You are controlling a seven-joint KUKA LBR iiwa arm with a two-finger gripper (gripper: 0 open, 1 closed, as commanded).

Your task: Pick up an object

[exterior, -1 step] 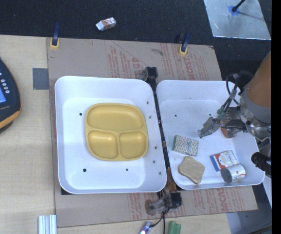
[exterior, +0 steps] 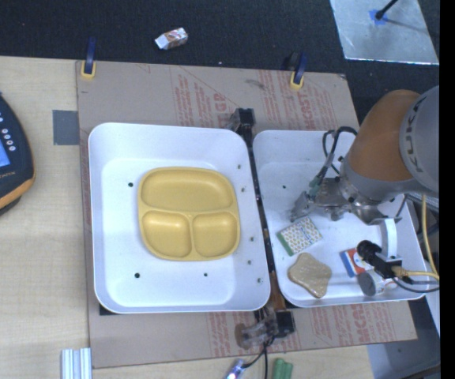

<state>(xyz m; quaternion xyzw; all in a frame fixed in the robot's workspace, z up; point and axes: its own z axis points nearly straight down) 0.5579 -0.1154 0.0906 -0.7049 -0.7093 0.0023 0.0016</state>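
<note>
- Fingers (exterior: pixel 298 210) first: spread apart by the look of it, pinching nothing.
- Camera view, gripper (exterior: pixel 306 200): down inside the right bin (exterior: pixel 283 164), near its middle, reaching in from 3 o'clock, tips aimed toward 8 o'clock.
- Closest candidate: green-and-white patterned packet (exterior: pixel 300 234), lying flat just beside the tips at 6 o'clock. Touching or not, cannot tell.
- Further along at 6 o'clock: tan sponge-like piece (exterior: pixel 310 275), flat near the bin's front wall.
- At 4 o'clock from the tips: small red, white and blue pack (exterior: pixel 351 260), partly tucked behind robot hardware.
- Over in the left bin (exterior: pixel 117 275): yellow divided tray (exterior: pixel 188 212), dead centre, well apart from the gripper, out at 9 o'clock.
- Progress call: approach made, grasp not yet made, lift not yet begun, nothing off the bin floor.
- Left to do, judging from this: close on something, most likely the packet, then raise it clear.
- Writing check: repeated red print on the cardboard sheet (exterior: pixel 212 93) under the bins, too faint to read.
- Dark letters on the grey part of the arm (exterior: pixel 425 144): cut off, unreadable.
- Packet and pack: too small for any brand.
</note>
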